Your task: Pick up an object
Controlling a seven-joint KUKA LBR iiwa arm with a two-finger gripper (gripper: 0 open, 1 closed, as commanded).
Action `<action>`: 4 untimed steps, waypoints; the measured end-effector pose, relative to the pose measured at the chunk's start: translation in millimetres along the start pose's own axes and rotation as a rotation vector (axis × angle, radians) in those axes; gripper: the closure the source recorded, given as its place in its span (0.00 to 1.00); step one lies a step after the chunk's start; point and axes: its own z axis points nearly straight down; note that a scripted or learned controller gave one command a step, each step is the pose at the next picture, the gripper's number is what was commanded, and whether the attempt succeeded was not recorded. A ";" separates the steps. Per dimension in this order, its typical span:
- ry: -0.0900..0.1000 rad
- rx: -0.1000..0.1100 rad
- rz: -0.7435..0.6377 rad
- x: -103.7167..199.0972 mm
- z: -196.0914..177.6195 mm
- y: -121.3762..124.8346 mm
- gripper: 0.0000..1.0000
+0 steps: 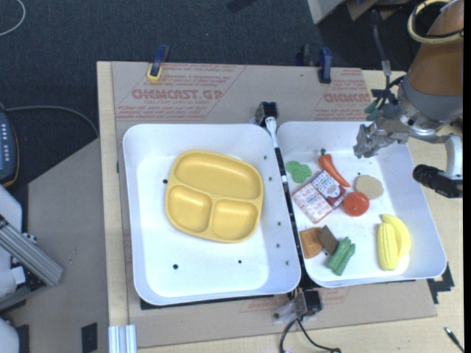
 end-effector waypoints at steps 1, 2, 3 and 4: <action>0.000 0.001 0.000 49.7 7.8 -9.8 1.00; 0.000 0.000 -0.001 96.0 6.2 -9.4 1.00; 0.000 0.001 -0.001 143.9 8.7 -14.2 1.00; 0.000 -0.005 -0.002 202.0 -10.5 -22.6 1.00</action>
